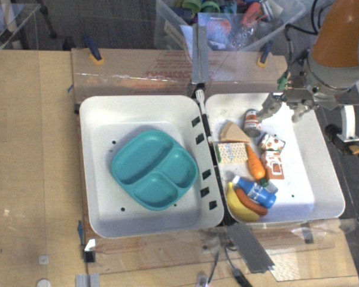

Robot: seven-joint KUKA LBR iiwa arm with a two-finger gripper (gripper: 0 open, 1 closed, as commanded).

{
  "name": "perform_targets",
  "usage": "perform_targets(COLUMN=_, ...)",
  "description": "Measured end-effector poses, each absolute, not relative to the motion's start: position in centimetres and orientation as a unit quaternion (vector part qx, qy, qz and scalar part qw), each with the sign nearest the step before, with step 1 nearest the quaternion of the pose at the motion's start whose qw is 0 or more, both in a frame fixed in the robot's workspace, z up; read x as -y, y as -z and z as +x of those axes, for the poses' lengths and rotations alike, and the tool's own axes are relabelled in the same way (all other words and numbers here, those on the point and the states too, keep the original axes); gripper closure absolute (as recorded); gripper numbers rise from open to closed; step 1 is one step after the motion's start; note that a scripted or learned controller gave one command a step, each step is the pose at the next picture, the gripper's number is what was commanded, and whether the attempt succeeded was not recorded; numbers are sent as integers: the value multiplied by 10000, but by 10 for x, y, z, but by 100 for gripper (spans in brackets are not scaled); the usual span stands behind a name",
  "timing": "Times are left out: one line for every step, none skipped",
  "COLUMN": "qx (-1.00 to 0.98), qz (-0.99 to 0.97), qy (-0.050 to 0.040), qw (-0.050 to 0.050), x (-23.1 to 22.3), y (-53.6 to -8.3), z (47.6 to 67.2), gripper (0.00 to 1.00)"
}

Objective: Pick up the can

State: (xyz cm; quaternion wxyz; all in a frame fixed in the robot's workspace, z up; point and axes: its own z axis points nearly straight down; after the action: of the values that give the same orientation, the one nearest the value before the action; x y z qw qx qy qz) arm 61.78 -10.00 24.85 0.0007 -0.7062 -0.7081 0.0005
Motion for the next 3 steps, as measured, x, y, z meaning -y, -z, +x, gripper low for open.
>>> perform_targets(qx=6449, qz=-7642, qy=-2, qw=-2, x=115, y=-172, z=667, gripper=0)
perform_targets(qx=6308, qz=-7759, qy=34, qw=-36, x=123, y=-90, z=670, gripper=0)
perform_targets(qx=6319, qz=-7750, qy=32, qw=-51, x=124, y=-101, z=671, gripper=100)
